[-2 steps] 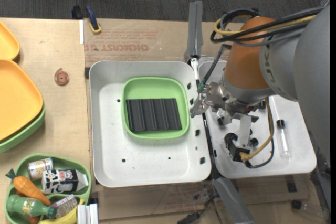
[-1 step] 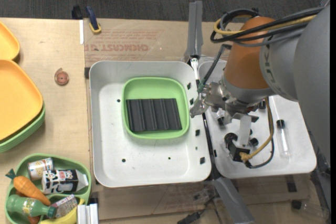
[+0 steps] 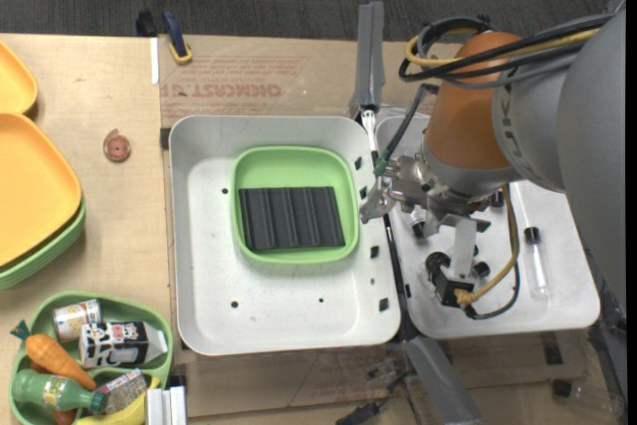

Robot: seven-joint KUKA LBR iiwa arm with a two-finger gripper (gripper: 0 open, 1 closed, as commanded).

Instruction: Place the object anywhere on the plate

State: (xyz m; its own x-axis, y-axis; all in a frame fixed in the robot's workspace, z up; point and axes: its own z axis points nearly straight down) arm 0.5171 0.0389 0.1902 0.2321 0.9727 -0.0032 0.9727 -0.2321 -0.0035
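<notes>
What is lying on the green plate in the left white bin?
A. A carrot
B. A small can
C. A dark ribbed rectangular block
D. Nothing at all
C: the green plate in the left bin carries a dark ribbed rectangular block lying flat on it, while the carrot and the small can sit in a green bowl off to the lower left of the bench.

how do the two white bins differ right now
The left bin holds a green plate with a dark ribbed block lying flat on it; the right bin holds a clear syringe-like tube. The left bin lies open to view; the arm hangs over the right. Both are shallow and white.
</notes>
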